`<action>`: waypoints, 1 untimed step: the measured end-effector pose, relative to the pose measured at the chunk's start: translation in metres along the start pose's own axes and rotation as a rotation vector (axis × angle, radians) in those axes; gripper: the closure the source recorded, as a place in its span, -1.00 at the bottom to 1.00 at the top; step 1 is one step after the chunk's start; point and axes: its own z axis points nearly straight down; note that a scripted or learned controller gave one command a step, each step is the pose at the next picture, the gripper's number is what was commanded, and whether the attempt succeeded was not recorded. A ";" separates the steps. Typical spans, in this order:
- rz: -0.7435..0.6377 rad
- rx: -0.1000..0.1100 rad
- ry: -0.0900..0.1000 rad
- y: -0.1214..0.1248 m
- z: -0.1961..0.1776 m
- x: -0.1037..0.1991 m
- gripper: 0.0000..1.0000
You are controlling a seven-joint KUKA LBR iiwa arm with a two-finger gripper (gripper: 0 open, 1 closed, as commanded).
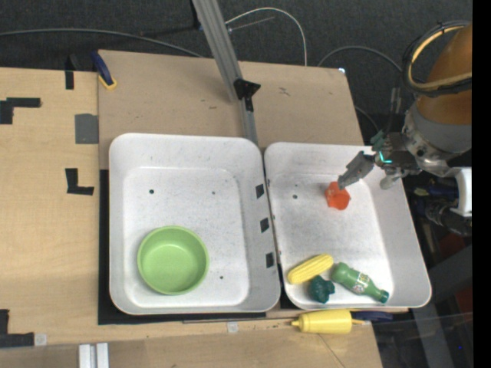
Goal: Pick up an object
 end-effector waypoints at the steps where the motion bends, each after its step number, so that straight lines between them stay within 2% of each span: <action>1: 0.001 0.004 0.000 0.003 0.044 0.003 -1.00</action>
